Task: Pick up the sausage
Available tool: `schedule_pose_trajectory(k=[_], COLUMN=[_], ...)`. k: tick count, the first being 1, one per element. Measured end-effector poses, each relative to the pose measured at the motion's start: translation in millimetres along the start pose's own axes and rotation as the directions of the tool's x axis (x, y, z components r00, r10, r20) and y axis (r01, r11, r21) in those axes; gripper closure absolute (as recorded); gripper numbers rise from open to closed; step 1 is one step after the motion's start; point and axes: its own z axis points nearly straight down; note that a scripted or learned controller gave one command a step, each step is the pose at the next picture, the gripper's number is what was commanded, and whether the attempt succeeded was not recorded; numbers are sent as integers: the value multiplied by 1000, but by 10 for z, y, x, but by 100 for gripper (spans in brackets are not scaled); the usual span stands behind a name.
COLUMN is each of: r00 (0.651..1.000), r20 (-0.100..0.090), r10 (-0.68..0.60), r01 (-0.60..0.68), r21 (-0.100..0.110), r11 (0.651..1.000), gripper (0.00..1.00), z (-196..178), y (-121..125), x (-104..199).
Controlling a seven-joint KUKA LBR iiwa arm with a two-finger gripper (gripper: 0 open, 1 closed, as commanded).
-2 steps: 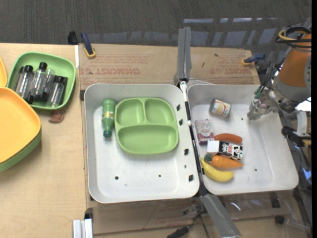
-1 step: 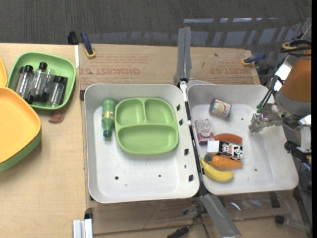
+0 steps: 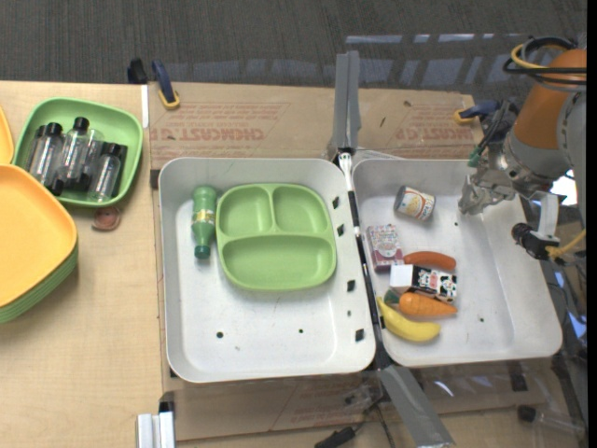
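Gripper hangs over the right bin's far right part, finger state can't tell, nothing seen in it; sausage lies well apart down-left of it, just above the small box and carrot.

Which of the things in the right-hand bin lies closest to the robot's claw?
The small can, lying on its side at the bin's far end. The sausage, carrot and banana lie farther from the gripper.
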Motion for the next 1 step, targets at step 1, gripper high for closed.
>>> schedule_pose_trajectory(k=[1], r00=[1000], r20=[0], r10=[-6], r01=[6], r21=[0], r11=[1000], gripper=[100], z=[-7], y=[-310], x=[-107])
